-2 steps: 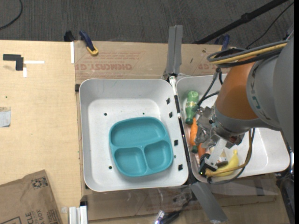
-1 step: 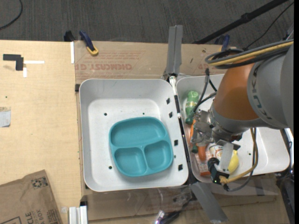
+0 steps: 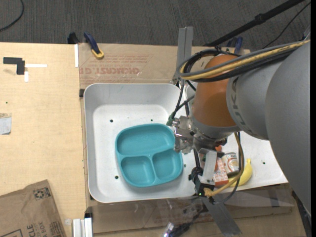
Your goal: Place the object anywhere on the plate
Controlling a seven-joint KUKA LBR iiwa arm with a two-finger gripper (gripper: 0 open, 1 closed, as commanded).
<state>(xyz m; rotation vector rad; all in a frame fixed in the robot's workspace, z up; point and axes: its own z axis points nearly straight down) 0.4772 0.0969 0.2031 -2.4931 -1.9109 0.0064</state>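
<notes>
Teal plate (image 3: 148, 154) in left bin (image 3: 98, 132); banana (image 3: 244, 174) in right bin

Left of the white bin (image 3: 98, 147): cardboard sheet (image 3: 39, 132), black bracket (image 3: 15, 64), folded box (image 3: 27, 211). Behind the bin: blue-and-yellow clamp (image 3: 94, 46), printed cardboard (image 3: 128, 65). Beyond that: dark carpet (image 3: 123, 11).

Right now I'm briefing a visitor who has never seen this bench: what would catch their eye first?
The big grey arm with its orange band looms in from the right, hanging over the seam between the two bins. Next comes the teal divided plate lying in the left white bin. A yellow banana and a small carton lie in the right bin, partly behind the wrist.
</notes>
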